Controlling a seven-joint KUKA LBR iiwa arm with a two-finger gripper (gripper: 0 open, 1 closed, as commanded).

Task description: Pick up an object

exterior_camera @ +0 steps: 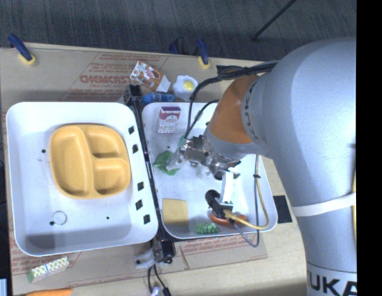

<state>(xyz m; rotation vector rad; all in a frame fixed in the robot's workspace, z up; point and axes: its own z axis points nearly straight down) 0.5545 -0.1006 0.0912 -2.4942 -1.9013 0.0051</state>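
My gripper [183,152] hangs low over the middle of the right bin [152,113], reaching in from the right under the arm's orange band. A crumpled green object [163,161] lies right at its left tip, touching or nearly so. In the same bin, a red and white carton [168,119] sits at the far end. A flat yellow block [174,211] and a small green piece [207,228] lie at the near end. An orange thing [226,220] peeks out beside them, partly under the wrist.
The left bin [18,165] holds a yellow divided tray [90,159]. Behind the bins lie a patterned packet [143,74], a blue item [158,97] and a yellow and white item [187,84]. A wrapped packet [49,268] lies on the bench in front.
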